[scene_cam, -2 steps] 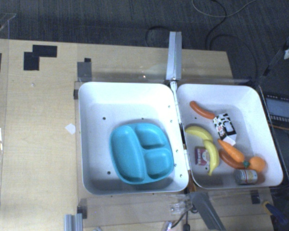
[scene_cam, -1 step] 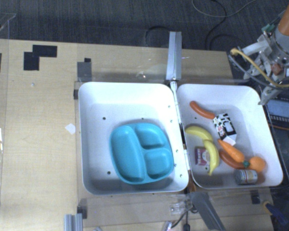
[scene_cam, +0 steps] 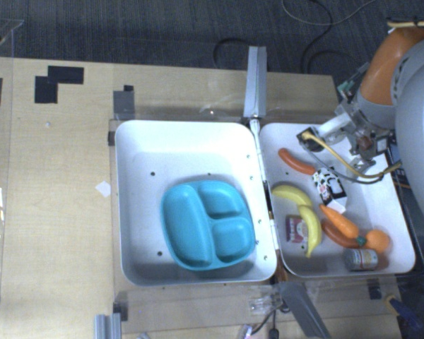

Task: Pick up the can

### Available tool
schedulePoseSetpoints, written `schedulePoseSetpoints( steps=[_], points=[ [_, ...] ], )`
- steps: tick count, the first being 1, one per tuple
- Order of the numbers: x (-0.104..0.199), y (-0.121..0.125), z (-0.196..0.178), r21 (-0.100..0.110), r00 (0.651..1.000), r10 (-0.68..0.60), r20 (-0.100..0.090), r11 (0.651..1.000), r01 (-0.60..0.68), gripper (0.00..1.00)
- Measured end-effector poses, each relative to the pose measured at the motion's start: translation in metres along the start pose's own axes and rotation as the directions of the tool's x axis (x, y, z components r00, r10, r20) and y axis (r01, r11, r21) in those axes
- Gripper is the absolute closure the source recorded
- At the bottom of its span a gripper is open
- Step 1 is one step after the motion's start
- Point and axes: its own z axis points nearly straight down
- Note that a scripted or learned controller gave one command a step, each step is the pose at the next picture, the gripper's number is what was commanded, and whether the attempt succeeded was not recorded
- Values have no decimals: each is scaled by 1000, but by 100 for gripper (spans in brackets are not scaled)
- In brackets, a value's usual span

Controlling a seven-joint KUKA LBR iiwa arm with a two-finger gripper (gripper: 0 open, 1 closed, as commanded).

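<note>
Arm (scene_cam: 410, 83) cut off at right

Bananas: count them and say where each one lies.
2, both in the right bin. One banana lies near the divider; the other banana curves down just below it, beside the carrot. Others could be hidden under the arm.
</note>
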Motion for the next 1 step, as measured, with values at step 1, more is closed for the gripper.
schedulePoseSetpoints(
  steps=[1],
  points=[
    [-11,62,-137,-2,991,134,-3,991,-134,0]
  ],
)
